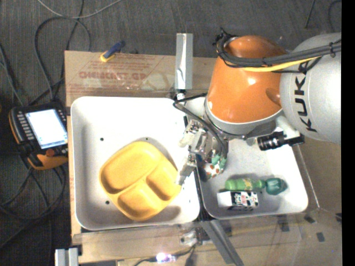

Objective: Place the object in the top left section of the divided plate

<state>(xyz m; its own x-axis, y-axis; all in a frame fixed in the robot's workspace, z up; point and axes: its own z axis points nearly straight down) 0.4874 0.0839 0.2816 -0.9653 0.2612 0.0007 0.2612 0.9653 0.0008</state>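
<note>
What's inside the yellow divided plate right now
The yellow divided plate in the left white bin shows bare compartments. The gripper overlaps its right rim, covering that edge.

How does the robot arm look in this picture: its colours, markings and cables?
The arm is light grey with black KUKA lettering and a wide glossy orange band above the wrist. Dark and yellow cables loop over the orange part. Below it sits a metallic pincer with thin wires around it.
</note>
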